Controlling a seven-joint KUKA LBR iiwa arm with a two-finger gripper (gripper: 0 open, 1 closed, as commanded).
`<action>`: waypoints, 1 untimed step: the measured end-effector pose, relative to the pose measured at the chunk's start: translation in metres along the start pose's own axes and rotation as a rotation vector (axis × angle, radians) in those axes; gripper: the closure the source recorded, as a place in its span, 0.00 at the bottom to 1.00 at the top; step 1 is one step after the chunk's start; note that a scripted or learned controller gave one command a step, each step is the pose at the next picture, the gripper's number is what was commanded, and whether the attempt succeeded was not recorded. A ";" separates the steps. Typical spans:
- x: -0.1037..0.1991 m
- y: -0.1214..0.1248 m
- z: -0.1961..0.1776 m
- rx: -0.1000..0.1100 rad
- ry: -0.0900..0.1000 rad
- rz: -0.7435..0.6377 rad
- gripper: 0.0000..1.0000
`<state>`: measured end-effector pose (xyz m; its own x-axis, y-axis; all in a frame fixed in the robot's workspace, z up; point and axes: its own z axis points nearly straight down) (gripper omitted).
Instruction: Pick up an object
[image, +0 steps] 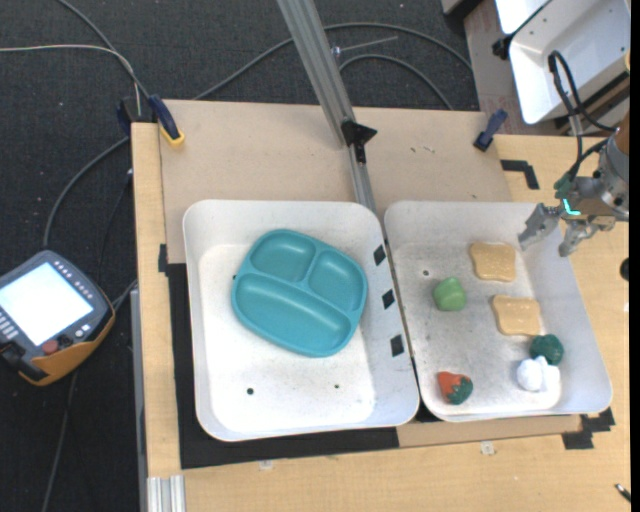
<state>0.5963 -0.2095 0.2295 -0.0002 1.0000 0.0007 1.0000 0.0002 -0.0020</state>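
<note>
Rt bin (590, 330) center free; toys crowd edges.

A pale wooden bench (280, 150) carries two shallow white bins. The left bin (215, 400) sits touching the right bin (590, 370) along their inner edges. Blue clamps (165, 120) grip the bench's far edge, beyond the left bin.

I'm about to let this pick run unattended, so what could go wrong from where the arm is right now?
1. The hand hovers at the upper right rim of the right white bin, so a straight descent could strike the rim.
2. The dark green lump touches the small white piece, so a grasp there might catch both.
3. The two flat tan bread-like squares lie low and could slip out.
</note>
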 end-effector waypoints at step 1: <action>0.000 0.001 -0.001 -0.002 -0.001 -0.001 0.00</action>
<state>0.5969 -0.2095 0.2306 -0.0008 1.0000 0.0001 1.0000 0.0008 0.0003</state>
